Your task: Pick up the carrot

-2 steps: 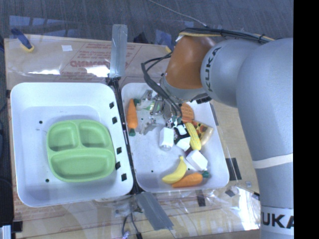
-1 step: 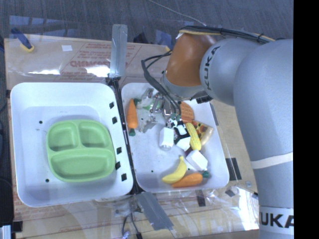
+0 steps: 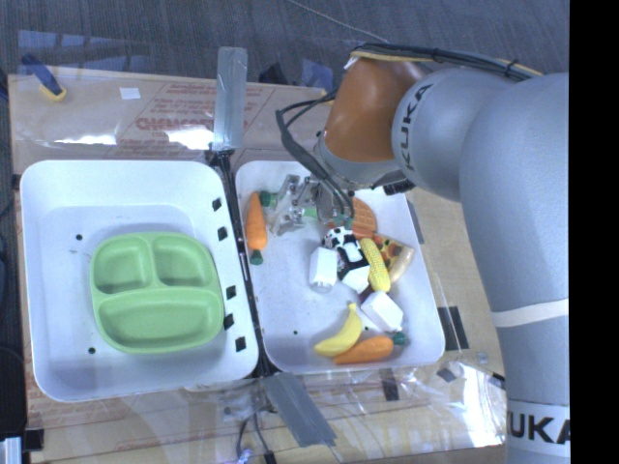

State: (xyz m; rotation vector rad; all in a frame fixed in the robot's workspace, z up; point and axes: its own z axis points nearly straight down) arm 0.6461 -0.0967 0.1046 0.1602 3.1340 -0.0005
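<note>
White bins (image 3: 58,259) on cardboard-topped bench (image 3: 145,114); floor apparently grey carpet.

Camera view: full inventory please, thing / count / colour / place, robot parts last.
bins: 2, white, side by side on the bench
divided tray: 1, green, in the left bin
carrots: 2, orange; one along the right bin's left wall, one at its near edge
banana: 1, yellow, right bin, touching the near carrot
corn cob: 1, yellow, right bin, in the toy pile
white blocks: about 3, right bin centre
arm: 1, grey with orange band
gripper: 1, metallic, over the right bin, beside the far carrot
</note>
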